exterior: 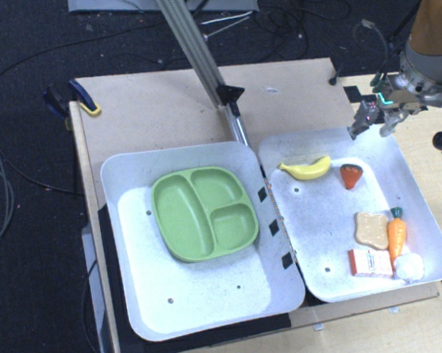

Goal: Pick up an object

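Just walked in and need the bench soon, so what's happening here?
A robot arm is partway through a pick-up attempt. Its gripper hangs over the far edge of the right bin, holding nothing. In that bin lie a banana, a strawberry, a bread slice, a carrot, a small red-and-white box and a white ball. The left bin holds a green divided plate.

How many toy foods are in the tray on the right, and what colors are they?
Yellow: 1, the banana
Red: 1, the strawberry
Tan: 1, the bread slice
Orange: 1, the carrot
Red and white: 1, the small box
White: 1, the round ball-like thing
Total: 6
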You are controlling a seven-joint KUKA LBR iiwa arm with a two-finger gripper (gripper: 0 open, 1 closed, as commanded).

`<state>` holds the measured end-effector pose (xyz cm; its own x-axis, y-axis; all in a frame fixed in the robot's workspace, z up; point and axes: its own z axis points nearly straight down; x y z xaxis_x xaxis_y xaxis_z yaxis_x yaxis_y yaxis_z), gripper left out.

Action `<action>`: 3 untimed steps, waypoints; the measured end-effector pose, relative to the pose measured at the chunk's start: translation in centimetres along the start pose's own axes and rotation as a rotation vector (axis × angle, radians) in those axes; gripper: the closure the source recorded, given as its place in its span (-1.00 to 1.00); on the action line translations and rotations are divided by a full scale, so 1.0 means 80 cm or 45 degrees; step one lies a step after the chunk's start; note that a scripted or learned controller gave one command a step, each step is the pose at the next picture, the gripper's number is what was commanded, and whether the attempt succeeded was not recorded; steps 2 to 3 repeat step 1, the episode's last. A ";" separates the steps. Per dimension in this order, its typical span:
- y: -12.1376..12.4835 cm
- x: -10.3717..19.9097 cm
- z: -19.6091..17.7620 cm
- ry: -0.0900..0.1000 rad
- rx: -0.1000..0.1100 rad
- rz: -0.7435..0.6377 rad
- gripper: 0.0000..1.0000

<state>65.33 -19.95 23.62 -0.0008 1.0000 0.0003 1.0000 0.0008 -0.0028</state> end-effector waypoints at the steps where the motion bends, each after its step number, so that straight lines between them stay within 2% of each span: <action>1: 0.001 0.000 -0.002 -0.001 -0.004 -0.001 -1.00; 3: 0.001 0.000 -0.002 -0.001 -0.004 -0.001 -1.00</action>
